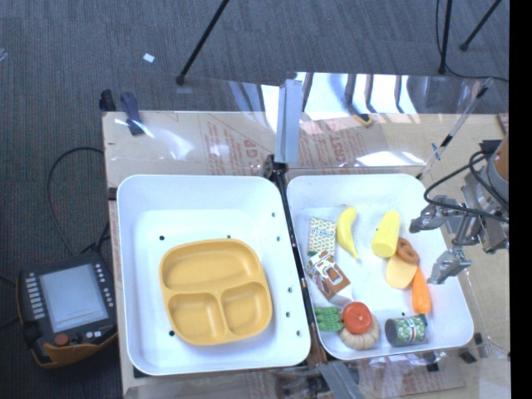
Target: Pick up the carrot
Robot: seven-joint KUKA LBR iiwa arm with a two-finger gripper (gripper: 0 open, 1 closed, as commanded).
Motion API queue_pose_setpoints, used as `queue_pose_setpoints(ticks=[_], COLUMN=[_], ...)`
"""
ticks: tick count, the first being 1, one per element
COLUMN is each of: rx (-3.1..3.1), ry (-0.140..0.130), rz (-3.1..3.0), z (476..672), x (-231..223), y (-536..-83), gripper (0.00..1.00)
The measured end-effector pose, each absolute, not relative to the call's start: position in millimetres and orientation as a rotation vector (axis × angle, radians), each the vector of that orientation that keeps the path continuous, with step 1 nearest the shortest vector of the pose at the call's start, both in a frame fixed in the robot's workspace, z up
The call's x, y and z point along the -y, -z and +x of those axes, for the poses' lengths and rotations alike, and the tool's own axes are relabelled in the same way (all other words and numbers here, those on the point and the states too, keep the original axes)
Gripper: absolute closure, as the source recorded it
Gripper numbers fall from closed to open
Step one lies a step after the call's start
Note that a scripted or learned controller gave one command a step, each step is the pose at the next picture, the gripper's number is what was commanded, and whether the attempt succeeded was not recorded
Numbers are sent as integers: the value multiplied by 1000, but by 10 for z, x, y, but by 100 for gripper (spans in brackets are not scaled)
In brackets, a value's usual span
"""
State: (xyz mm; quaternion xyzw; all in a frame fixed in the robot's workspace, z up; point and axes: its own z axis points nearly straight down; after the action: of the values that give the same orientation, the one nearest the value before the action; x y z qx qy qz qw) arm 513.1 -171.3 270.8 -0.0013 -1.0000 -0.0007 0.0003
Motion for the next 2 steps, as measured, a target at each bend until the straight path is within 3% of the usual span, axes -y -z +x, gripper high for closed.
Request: queue_pose_setpoints(ticks=[1,2], rx=[3129,3132], ry=[7,4], rz=[-93,-165], z=[5347,5286], x=[2016,2087], y=[-1723,-849], gripper=[0,0])
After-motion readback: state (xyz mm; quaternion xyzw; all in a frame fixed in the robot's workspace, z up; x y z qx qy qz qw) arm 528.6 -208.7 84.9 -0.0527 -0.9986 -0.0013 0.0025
